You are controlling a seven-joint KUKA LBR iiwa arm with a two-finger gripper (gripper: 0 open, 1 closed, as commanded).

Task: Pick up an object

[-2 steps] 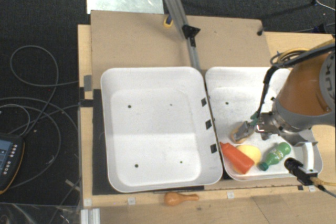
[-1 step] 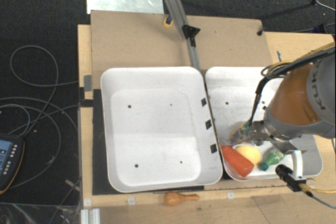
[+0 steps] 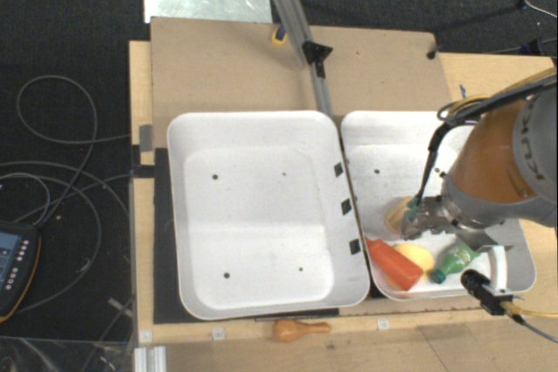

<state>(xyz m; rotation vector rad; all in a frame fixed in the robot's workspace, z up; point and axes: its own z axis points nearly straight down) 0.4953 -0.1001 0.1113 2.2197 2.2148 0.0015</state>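
Objects for picking crowd the right bin point(image 3: 375, 144) just below my hand point(image 3: 417, 220): an orange carrot-like piece point(image 3: 391, 264) lying slantwise, a yellow lump point(image 3: 416, 256) touching it, a green bottle point(image 3: 452, 261) beside; whether my hand is clenched, I cannot tell.

You will find no text, label, brand or number that can be read anywhere here. The grey robot arm with the orange band point(image 3: 501, 161) shows what may be dark lettering at the right edge, but it is cut off and too blurred to make out. The dark handheld pendant with a lit screen point(image 3: 16, 261) on the floor at the left is too small for you to read.
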